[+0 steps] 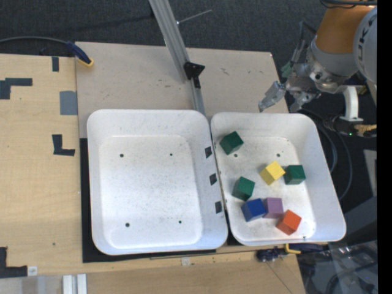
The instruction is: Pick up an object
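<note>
— Orange block (289, 221) sits nearest us, in the front corner of the right bin (326, 164), touching the purple block (274, 206), which is pressed against the blue one (253, 209). Would you go for that?

— I'd judge not. Those three are packed together, so fingers coming down risk nudging a neighbour. The green block (231, 143) near the back of the bin stands well apart from everything; that looks the cleanest pick.

— And the yellow block (272, 172)?

— It's just beside another green block (294, 174), so less room. A third green one (244, 187) lies between that pair and the blue.

— Where's the gripper (280, 95)?

— Beyond the bin's back rim, above the bench, holding nothing. Its fingers look spread apart.

— So the advice?

— Come down straight over the lone green block, fingers squared to its flat sides, and close only once they straddle it. The left bin (98, 133) plays no part yet.
</note>
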Tool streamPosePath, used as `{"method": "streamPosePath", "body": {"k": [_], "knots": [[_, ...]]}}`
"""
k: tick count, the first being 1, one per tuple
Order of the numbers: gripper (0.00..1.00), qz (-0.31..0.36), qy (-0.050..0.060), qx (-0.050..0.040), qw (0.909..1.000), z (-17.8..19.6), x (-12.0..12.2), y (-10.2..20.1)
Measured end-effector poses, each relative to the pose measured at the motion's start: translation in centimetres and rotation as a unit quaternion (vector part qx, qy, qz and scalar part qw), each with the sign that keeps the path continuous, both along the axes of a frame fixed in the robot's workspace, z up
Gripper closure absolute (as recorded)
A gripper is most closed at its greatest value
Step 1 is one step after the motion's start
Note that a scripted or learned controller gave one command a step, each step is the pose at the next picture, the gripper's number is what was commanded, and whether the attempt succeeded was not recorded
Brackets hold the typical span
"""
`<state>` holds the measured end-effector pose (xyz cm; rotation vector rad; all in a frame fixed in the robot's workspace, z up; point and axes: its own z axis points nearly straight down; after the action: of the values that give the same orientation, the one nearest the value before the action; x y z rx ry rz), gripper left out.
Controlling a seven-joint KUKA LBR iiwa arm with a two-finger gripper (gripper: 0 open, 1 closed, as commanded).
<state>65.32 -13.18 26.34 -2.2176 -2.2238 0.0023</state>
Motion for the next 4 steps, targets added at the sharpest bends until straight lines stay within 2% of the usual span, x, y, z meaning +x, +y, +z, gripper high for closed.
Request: {"method": "streamPosePath", "body": {"k": [1, 2, 4], "knots": [[0.00, 0.000, 0.000, -0.0004, 1.0000, 0.0, 0.0, 0.0], [0.00, -0.001, 0.003, -0.0001, 1.0000, -6.5, -0.1, 0.2], [0.00, 0.000, -0.002, 0.0001, 1.0000, -14.7, 0.7, 0.5]]}}
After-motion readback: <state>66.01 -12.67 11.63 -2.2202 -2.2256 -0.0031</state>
